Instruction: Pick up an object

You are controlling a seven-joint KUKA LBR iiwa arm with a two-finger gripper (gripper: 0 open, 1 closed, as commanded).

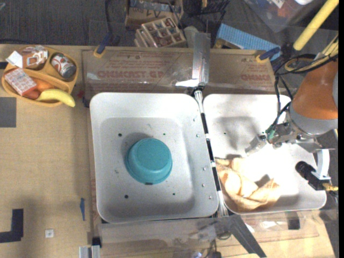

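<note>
Camera view: teal bowl upside-down.

Two white bins, one teal bowl, perhaps one pale crumpled object

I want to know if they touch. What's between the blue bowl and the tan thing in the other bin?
In the camera view, the teal bowl and tan object are kept apart by bare bin floor and the two bins' adjoining rims.
</note>
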